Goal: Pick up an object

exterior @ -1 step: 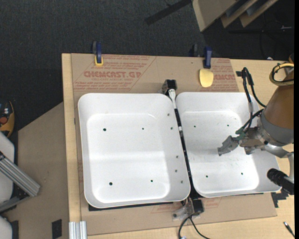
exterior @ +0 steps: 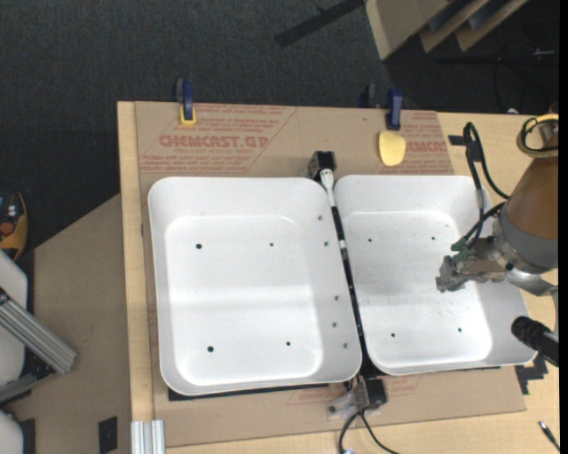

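The counter point(exterior: 266, 417) is a pale brown board printed with faded red lettering, held along its far edge by two blue clamps, one at the left point(exterior: 185, 99) and one further right point(exterior: 394, 108). Around it spreads a dark grey carpeted floor point(exterior: 80, 62), evenly lit with no hard shadows. A light wooden structure point(exterior: 444, 22) juts in at the far right corner, and a silver aluminium rail point(exterior: 35, 332) lies slantwise at the left edge.
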Controlling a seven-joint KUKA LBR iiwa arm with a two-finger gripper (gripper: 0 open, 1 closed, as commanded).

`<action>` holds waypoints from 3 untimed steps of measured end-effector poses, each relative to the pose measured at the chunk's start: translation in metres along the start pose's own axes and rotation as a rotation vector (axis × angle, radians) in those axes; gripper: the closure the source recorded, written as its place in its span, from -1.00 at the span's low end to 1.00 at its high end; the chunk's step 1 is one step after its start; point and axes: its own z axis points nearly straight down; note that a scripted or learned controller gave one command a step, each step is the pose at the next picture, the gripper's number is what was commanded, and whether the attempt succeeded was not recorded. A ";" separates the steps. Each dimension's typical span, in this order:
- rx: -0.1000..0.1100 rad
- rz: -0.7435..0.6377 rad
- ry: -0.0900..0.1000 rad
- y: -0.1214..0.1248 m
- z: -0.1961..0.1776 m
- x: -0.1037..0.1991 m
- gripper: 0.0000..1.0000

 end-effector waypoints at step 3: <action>-0.014 -0.005 0.002 0.045 -0.207 0.133 1.00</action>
